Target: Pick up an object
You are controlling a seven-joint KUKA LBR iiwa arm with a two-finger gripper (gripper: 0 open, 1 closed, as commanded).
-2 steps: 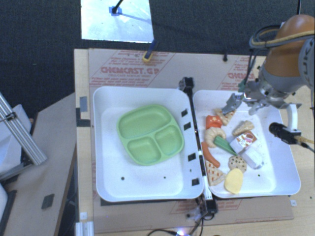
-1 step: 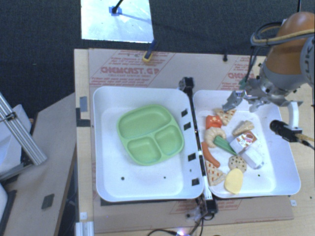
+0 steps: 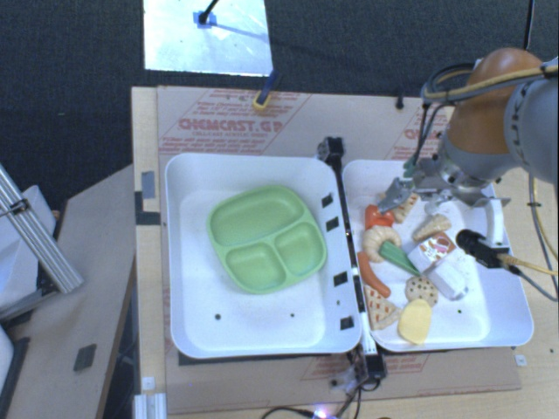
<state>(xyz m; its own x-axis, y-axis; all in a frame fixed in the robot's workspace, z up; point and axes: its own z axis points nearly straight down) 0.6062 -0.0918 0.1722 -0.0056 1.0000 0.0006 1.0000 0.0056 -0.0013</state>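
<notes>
Camera view: gripper [image 3: 403,190] low over the cluttered right bin [image 3: 507,317], nothing visibly held.

You've got the tool down at the bin's top-left, right by a tan bread-like piece [image 3: 407,205] and an orange-red item [image 3: 377,216]; I can't tell its grasp state from this angle. Pick candidates are packed tight: croissant-like piece [image 3: 381,238], green vegetable [image 3: 398,257], cookie [image 3: 421,289], waffle slice [image 3: 379,307], yellow chip [image 3: 417,321], small white carton [image 3: 434,251]. Likely risks: closing on two touching items, or nudging one against the divider [image 3: 342,234] and slipping off. The left bin [image 3: 188,321] holds a green divided tray [image 3: 266,236], well apart, so no conflict there.
</notes>
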